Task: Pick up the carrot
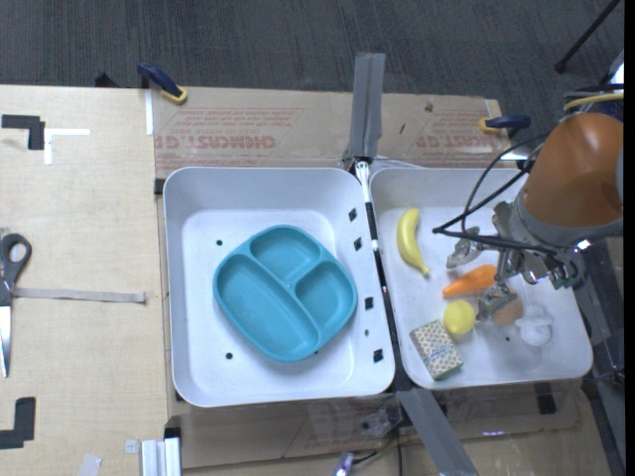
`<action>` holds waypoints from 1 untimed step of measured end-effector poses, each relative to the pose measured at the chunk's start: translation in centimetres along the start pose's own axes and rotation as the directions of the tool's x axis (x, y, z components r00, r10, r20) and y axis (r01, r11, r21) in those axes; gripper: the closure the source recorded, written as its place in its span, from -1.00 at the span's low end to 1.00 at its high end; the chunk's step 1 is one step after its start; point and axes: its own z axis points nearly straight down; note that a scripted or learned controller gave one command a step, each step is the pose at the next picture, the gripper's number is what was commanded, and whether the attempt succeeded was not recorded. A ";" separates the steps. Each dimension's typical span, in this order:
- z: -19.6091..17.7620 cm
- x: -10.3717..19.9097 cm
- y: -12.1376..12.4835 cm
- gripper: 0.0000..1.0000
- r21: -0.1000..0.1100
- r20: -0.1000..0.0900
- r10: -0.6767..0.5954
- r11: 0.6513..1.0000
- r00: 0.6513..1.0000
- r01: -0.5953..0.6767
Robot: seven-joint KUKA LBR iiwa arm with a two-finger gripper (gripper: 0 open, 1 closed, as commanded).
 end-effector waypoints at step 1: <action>0.0 -1.3 4.4 -1.00 -0.001 0.000 0.030 1.000 1.000 -0.030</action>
